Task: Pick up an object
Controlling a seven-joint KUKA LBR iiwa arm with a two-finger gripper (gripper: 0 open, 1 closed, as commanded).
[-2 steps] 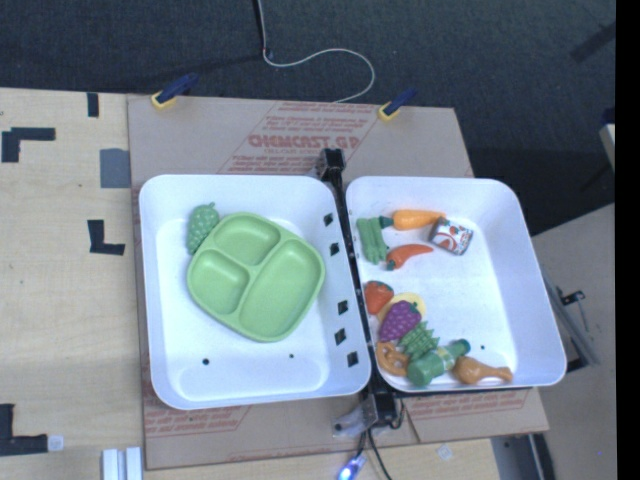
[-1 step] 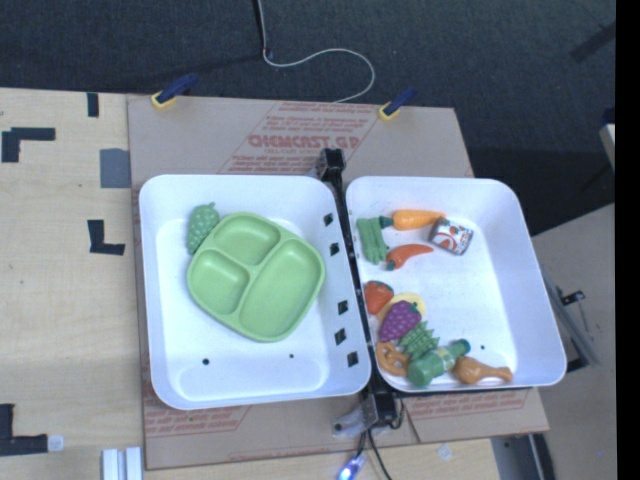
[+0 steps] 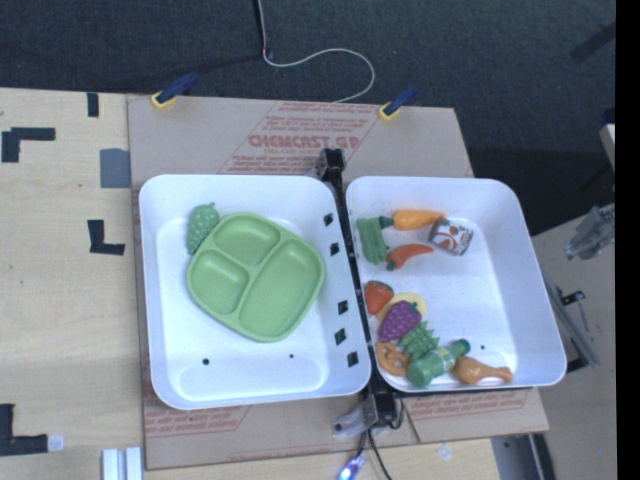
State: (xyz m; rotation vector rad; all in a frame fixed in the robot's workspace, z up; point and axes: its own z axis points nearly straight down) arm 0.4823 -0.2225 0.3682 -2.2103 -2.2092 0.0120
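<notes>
The left bin [image 3: 160, 368] held a green toy grape bunch [image 3: 203, 225] touching the upper-left edge of a green divided plate [image 3: 257, 276]. In the right bin [image 3: 525, 268], the toy foods lay mostly along its left side: a carrot [image 3: 417, 219], a small can [image 3: 450, 236] just beside it, an orange pepper [image 3: 410, 255], purple grapes [image 3: 397, 320] and an orange gourd [image 3: 480, 371] near the front rim. The gripper [image 3: 590, 233] stood blurred past the right bin's far edge, apart from every toy; how wide it stood could not be told.
</notes>
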